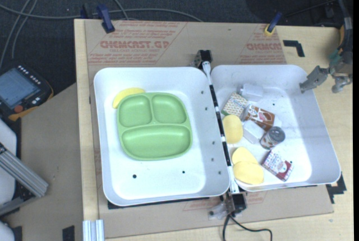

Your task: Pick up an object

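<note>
The right bin point(314, 139) holds several small items: a checkered packet point(234, 104), a brown and red packet point(259, 115), a clear wrapped piece point(251, 90), a small round can point(274, 136), a red and white packet point(278, 166), a yellow lemon point(233, 129) and two yellow pieces point(247, 167) near the front left corner. My gripper point(325, 81) hangs at the bin's far right corner, above the rim and well to the right of the items. It is open, with nothing between its two grey fingers.
The left bin point(112, 178) bears a green divided plate point(154, 125) with a yellow piece point(127, 96) at its far left corner. A black divider bar point(216, 116) runs between the bins. Blue clamps point(104, 18) grip the board's far edge.
</note>
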Available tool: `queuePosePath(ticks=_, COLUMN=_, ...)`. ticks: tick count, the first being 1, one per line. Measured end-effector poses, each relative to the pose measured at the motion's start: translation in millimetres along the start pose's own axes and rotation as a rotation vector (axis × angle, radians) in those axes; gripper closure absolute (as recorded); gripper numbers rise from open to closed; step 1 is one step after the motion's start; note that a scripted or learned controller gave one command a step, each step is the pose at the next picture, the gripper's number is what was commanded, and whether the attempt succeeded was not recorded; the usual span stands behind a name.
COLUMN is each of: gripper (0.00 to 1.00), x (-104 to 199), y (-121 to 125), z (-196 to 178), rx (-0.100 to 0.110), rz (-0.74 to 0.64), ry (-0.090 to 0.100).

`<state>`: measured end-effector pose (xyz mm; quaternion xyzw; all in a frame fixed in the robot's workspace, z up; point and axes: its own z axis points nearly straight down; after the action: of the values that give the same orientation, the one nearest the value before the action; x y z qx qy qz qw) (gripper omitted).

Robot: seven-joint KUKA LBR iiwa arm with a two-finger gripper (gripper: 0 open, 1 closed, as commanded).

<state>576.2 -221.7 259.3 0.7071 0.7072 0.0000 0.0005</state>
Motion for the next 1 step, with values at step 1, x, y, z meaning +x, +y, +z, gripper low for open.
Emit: queuePosePath(ticks=1, gripper=0.00, x=72.3, y=23.2, z=141.7, rx=-0.002, rz=-0.001, ry=0.001)
